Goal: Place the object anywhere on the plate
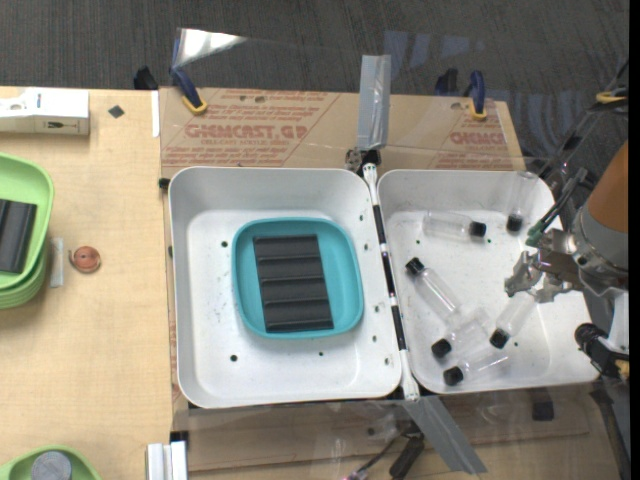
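A teal plate (345, 268) with a black ridged insert (291, 282) lies in the middle of the left white bin (200, 358). The right white bin (400, 203) holds several clear vials with black caps. One vial (432, 286) lies near the bin's middle, another vial (453, 227) near the back, and a third vial (508, 318) leans just below my gripper. My gripper (530, 276) hangs over the right side of the right bin, above that leaning vial. I see nothing clearly held in it.
Brown cardboard (250, 118) lies behind the bins, clamped by two blue and yellow clips (186, 93). On the bench to the left are a green tray (25, 233), a small orange disc (85, 259) and a white box (45, 111).
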Robot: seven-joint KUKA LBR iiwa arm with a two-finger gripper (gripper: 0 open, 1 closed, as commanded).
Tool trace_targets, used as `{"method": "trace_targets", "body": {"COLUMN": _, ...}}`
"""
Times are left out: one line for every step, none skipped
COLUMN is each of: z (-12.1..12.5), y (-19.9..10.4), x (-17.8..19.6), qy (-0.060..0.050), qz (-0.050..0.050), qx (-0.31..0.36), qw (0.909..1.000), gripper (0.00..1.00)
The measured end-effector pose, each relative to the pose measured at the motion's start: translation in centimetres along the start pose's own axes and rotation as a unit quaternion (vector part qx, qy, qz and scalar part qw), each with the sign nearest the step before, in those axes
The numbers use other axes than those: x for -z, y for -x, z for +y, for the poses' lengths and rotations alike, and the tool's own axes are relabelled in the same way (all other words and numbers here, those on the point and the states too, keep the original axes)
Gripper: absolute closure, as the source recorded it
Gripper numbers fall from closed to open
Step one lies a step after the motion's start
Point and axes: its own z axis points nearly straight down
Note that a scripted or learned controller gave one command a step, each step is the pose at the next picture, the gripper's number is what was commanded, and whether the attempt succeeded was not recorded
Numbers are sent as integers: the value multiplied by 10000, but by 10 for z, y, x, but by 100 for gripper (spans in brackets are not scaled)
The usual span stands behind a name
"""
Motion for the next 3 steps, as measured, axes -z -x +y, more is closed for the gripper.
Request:
{"method": "trace_targets", "body": {"z": 1, "y": 0, "x": 8, "qy": -8, "qz": -9, "qx": 11, "qw": 10000, "gripper": 100}}
{"method": "trace_targets", "body": {"z": 1, "y": 1, "x": 16, "qy": -13, "qz": -20, "qx": 21, "qw": 10000, "gripper": 100}}
{"method": "trace_targets", "body": {"z": 2, "y": 1, "x": 24, "qy": -18, "qz": -31, "qx": 32, "qw": 10000, "gripper": 100}}
